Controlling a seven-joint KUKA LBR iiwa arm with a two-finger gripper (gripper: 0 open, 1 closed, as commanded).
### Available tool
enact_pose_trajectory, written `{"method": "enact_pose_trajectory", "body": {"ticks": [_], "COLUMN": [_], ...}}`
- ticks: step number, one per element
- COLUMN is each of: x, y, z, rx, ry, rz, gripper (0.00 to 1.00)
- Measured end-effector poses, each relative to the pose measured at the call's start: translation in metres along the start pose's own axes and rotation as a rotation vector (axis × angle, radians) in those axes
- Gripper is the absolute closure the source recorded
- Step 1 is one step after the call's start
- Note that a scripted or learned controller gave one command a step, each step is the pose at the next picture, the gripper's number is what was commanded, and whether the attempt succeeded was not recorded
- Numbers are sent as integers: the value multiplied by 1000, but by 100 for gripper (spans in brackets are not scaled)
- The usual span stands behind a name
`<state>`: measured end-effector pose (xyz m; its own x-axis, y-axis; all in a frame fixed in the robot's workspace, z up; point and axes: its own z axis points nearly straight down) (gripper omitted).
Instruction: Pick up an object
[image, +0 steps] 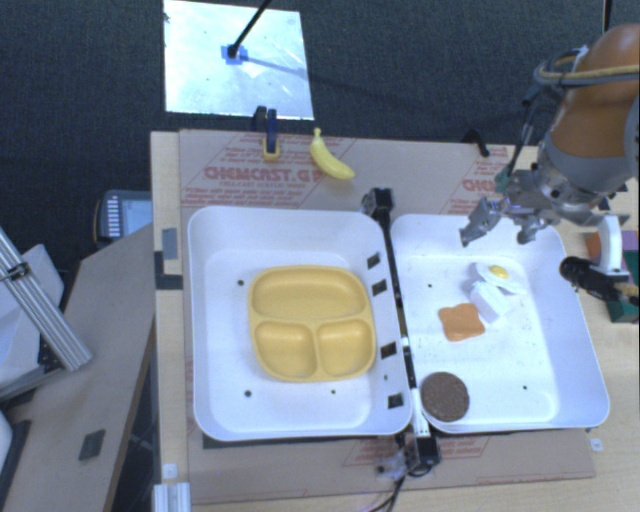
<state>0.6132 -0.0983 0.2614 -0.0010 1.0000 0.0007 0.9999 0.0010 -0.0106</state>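
Note:
My gripper (499, 229) hangs open over the far part of the right bin (575, 330), with nothing between its fingers. Just below it in the bin lie a fried-egg toy (494, 271) and a white block (489, 298) touching each other. An orange toast slice (461, 322) lies next to the white block, toward the bin's middle. A round brown cookie (445, 396) rests near the right bin's front left corner.
The left bin (215, 300) holds a yellow divided plate (309, 322). A toy banana (330, 158) and a yellow-blue clamp (269, 134) lie on the board behind the bins. A black divider strip (392, 300) runs between the bins. Objects (605, 270) sit at the bench's right edge.

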Motion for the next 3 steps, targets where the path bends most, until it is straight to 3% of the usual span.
{"method": "enact_pose_trajectory", "body": {"ticks": [1, 3], "x": [0, 8], "y": [2, 4], "z": [-7, 97], "rx": [-12, -7], "ry": [-1, 0], "rz": [-2, 0], "gripper": [0, 0]}}
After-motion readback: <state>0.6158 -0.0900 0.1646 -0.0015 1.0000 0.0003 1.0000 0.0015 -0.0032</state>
